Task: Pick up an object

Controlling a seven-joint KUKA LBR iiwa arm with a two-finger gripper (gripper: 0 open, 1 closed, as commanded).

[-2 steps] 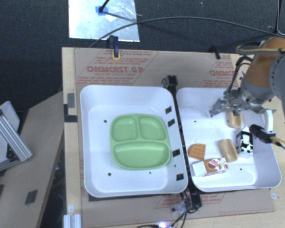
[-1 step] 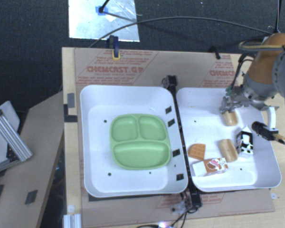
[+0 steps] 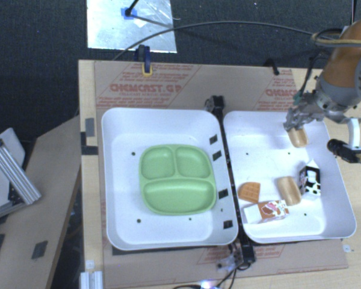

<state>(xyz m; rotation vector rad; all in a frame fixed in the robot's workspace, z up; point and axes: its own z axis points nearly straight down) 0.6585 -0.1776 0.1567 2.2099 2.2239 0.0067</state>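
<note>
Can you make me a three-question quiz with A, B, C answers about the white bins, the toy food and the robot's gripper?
1. Where is the green plate?
A. in the left bin
B. in the right bin
C. on the floor

2. What colours is the little cow-pattern carton?
A. red and blue
B. black and white
C. all yellow

3. Where is the gripper now?
A. over the green plate
B. outside both bins
C. over the far part of the right bin, just above a tan piece

Answers: 1 A, the plate sits in the middle of the left bin. 2 B, the carton has black patches on white. 3 C, the gripper hangs right above the tan piece.
</note>
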